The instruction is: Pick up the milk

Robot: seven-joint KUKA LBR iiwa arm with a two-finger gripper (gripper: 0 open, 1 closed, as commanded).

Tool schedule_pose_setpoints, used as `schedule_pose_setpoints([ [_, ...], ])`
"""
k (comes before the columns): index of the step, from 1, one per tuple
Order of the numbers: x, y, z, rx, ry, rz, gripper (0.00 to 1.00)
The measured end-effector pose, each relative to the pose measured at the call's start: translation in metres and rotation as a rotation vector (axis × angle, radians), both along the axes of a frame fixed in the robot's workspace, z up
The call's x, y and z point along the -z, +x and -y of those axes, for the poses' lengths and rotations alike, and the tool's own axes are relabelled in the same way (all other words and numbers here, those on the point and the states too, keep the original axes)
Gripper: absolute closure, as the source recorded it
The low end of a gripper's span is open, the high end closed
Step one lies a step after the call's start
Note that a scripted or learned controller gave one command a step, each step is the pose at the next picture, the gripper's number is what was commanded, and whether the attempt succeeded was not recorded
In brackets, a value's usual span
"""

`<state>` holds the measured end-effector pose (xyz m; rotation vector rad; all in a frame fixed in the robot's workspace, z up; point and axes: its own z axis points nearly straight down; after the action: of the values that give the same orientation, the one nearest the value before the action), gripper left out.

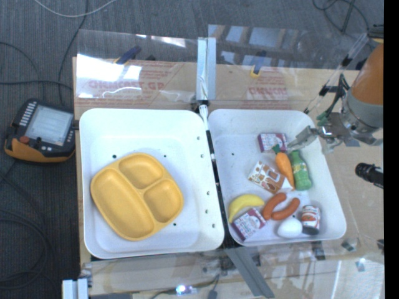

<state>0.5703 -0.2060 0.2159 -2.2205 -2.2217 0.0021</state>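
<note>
Two white bins sit side by side. Far to the left of the claw, the left bin (93,167) holds a yellow divided plate (137,195). In the right bin (237,129), a maroon pouch (249,223) and a banana (245,203) lie down and well left of the claw. The milk (266,177), a small white carton with red and orange print too small to read, lies flat below and left of the claw, just beside a carrot (284,167). Another maroon pouch (272,141) lies just left of the claw (303,137), which hangs over the bin's upper right part; whether its fingers are parted or closed, I cannot tell, and nothing shows in its grasp. A green bottle (300,170) lies just below it.
</note>
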Motion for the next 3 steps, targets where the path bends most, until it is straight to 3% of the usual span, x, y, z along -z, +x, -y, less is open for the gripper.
schedule_pose_setpoints([
  [1, 0.064, -0.028, -0.079, 0.138, -0.001, -0.001, 0.0],
  [2, 0.069, -0.035, -0.089, -0.223, 0.0, 0.001, 0.0],
  [3, 0.126, 0.002, -0.063, -0.301, -0.006, 0.016, 0.0],
])
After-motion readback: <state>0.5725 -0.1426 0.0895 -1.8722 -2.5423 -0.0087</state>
